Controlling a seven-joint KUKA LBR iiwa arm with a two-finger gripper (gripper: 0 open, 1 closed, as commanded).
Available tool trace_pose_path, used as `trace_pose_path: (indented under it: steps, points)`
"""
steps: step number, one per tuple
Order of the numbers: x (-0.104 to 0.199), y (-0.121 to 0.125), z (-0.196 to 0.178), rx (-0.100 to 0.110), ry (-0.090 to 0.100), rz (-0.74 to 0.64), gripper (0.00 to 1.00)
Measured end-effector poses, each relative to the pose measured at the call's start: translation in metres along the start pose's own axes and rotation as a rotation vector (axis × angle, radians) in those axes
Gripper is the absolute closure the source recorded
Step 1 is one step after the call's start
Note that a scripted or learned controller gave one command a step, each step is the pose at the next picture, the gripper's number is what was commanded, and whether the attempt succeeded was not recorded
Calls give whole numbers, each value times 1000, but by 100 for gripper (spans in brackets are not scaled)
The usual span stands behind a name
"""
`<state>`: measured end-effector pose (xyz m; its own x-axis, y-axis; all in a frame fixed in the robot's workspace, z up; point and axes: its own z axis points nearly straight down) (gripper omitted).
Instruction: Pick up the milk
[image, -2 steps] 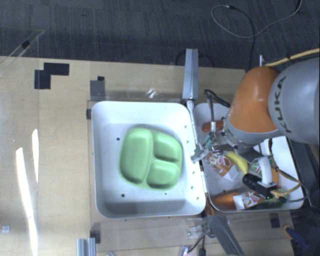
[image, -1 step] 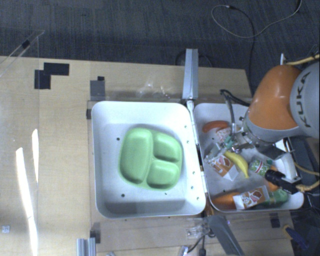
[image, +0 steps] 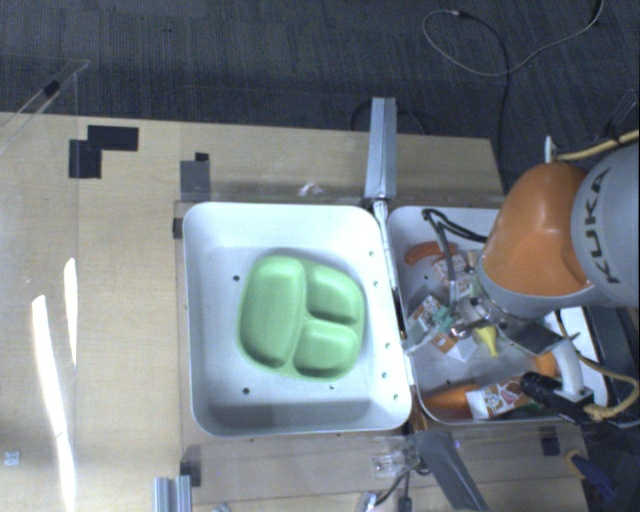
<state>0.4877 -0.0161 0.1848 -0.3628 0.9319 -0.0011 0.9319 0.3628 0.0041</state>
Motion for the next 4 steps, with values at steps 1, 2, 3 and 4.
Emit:
trace_pose_path:
  steps: [1, 2, 3, 4]
  points:
    - [5, 2, 0, 0, 0, -18, 0]
    - [5, 4, -11, -5, -2, -18, 100]
    - [5, 4, -11, -5, -2, -18, 0]
    - [-1, 7, 0, -1, -1, -72, 0]
